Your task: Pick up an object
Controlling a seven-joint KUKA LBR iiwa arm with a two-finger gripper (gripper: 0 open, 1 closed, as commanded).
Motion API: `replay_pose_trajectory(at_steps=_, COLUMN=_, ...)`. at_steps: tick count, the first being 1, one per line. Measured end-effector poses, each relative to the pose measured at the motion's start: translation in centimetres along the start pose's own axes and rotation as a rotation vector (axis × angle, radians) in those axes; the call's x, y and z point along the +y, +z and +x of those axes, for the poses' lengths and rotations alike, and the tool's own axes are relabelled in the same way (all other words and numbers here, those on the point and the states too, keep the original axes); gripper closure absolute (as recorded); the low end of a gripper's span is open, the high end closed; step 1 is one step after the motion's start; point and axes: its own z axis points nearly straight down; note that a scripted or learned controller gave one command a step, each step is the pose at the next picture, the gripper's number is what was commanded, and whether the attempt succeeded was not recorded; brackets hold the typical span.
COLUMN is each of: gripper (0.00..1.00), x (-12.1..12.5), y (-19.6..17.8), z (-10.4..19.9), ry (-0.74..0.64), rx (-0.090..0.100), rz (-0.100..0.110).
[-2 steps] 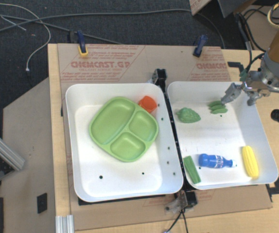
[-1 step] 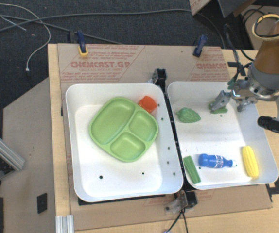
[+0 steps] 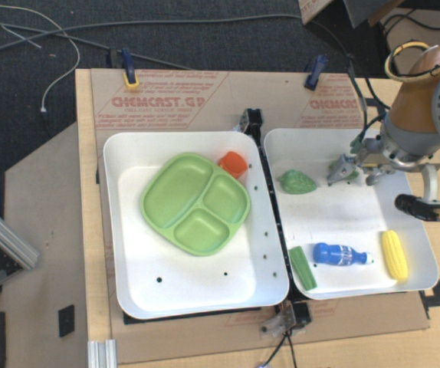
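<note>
The right bin (image 3: 335,217) holds a crumpled green leafy piece (image 3: 297,182) at its far left, a blue bottle (image 3: 340,255) lying near the front, a yellow corn cob (image 3: 394,253) at the front right and a green stick (image 3: 303,267) at the front left. My gripper (image 3: 356,167) hangs low over the far part of this bin, a little right of the leafy piece and apart from it. Nothing shows in its grasp. The grey arm with its orange band (image 3: 419,102) comes in from the right.
The left bin (image 3: 128,228) holds a green divided plate (image 3: 195,203) with a small orange object (image 3: 234,163) at its far right corner. A black part (image 3: 419,205) juts out at the right bin's right wall. Blue clamps (image 3: 130,71) hold the cardboard base at the back.
</note>
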Motion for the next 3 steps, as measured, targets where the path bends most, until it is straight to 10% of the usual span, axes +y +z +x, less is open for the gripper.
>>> replay_pose_trajectory(at_steps=1, gripper=0.00, x=0.0, y=2.0, z=0.1, ry=-0.001, rx=0.000, rz=0.002)
replay_pose_trajectory(at_steps=2, gripper=1.00, x=0.2, y=0.7, z=0.1, ry=-0.002, rx=0.000, rz=-0.003)
replay_pose_trajectory(at_steps=3, gripper=1.00, x=0.7, y=-4.6, z=-0.9, ry=-0.001, rx=-0.004, rz=-0.009)
